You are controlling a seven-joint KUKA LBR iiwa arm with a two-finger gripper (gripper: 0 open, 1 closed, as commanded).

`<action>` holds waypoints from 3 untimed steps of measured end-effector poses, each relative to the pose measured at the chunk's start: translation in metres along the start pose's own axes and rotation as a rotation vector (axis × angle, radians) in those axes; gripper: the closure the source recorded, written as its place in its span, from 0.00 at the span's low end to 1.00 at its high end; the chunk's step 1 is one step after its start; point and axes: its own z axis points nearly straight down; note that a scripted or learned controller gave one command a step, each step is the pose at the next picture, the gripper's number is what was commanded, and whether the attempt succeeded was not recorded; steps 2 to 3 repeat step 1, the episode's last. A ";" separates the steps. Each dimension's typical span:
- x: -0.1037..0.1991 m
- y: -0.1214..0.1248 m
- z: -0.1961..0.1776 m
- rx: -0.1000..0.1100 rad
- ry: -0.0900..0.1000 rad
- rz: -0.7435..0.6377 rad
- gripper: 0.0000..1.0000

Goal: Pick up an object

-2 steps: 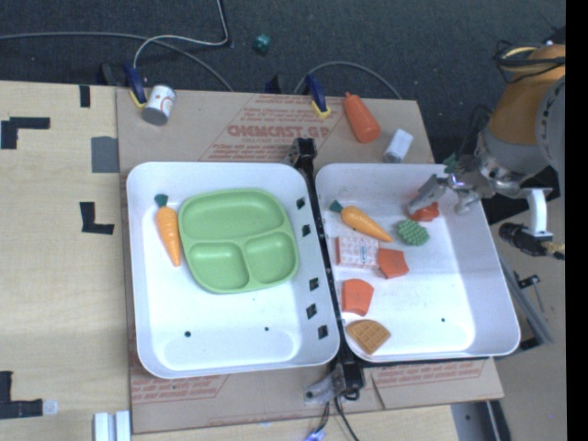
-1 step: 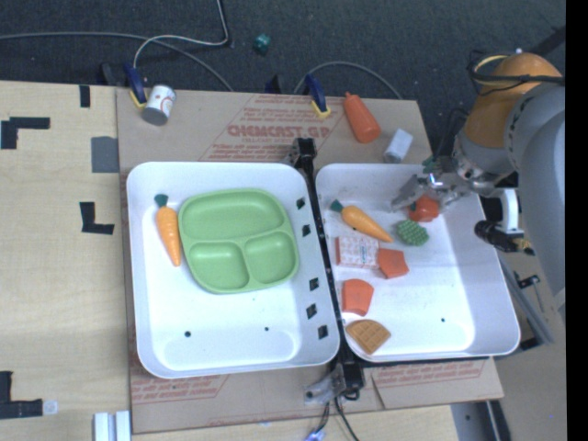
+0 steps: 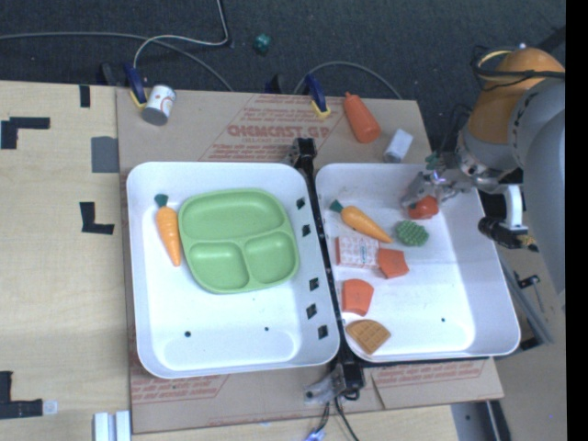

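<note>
- While the grey arm reaches in from the right, its gripper (image 3: 424,191) sits low over the far corner of the right white bin (image 3: 459,324), directly above a small red toy piece (image 3: 424,209).
- Whether the fingers are spread or closed I cannot tell, nor whether they grip the red piece.
- Near it in the same bin lie a green ridged toy (image 3: 412,234), an orange plastic carrot (image 3: 364,221), a printed packet (image 3: 356,252), two orange blocks (image 3: 392,263) and a waffle-like brown piece (image 3: 367,335).
- Holding a green divided plate (image 3: 241,239) and a second carrot (image 3: 168,231), the left white bin (image 3: 220,347) stands alongside.
</note>
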 end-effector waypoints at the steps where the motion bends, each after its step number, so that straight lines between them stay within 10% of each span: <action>1: 0.060 -0.002 -0.063 0.001 0.005 0.003 1.00; 3: 0.060 -0.002 -0.063 0.001 0.005 0.003 1.00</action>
